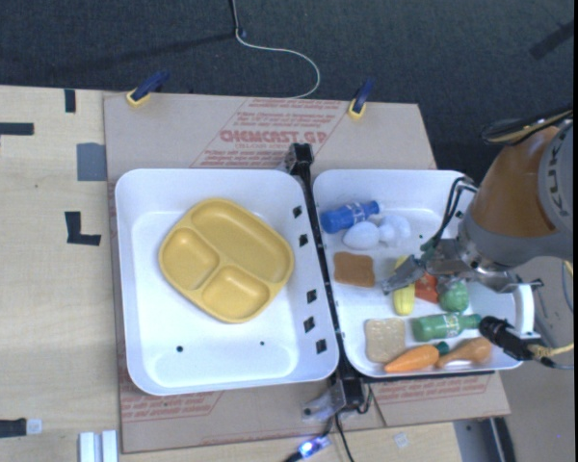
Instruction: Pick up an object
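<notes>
The object to pick is not yet chosen, as far as I can judge; all the candidates except one are lying in the right bin (pixel 453 183), and nothing is lifted.

Going from the left, the left bin (pixel 135 258) is carrying a yellow divided plate (pixel 226 258), which is lying flat and well apart from the arm. It is wide and shallow, so I think a two-finger grasp would be slipping on it.

In the right bin, the small things are crowding together. A blue bottle (pixel 349 214) is lying near the divider, with white lumps (pixel 378 231) just beside it. Below them, a brown square piece (pixel 354 269) and a pale cracker-like square (pixel 385 337) are lying flat. A yellow piece (pixel 404 301), a green bottle (pixel 441 326) and an orange carrot (pixel 412 358) are sitting near the front wall.

The claw (pixel 411 272) is hanging low over the middle of this bin, just above a red piece (pixel 425 288) and a green round thing (pixel 454 298). Whether it is apart or together I cannot tell, because the dark parts are blending with the items under it.

The risk I am seeing is the crowding: the claw could be pushing neighbours aside, or catching two things together, or closing on nothing. The flat pieces are also hard to grip from above.
</notes>
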Available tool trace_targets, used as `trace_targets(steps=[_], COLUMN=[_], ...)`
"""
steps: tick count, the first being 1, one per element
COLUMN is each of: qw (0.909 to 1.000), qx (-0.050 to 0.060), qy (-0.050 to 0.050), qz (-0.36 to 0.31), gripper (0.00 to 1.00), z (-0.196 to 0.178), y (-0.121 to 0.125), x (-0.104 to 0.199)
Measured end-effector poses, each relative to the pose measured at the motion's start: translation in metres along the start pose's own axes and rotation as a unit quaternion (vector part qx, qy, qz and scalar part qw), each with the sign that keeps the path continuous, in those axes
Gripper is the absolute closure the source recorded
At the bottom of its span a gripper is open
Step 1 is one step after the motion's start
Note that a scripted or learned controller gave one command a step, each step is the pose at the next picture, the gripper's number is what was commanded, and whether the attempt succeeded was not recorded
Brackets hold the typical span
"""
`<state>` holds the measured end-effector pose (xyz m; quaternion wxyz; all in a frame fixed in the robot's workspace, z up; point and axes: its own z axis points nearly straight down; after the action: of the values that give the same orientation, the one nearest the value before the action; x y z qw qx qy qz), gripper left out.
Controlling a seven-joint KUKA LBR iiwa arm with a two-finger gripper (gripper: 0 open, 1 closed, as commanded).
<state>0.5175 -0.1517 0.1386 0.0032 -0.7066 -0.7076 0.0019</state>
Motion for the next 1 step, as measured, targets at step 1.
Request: trace_targets(steps=[1], qw=[1.0], qx=[-0.008], qy=[-0.005], qz=[0.001], gripper=[0.0], z=[0.0461], y=[0.0027], x=[-0.0028])
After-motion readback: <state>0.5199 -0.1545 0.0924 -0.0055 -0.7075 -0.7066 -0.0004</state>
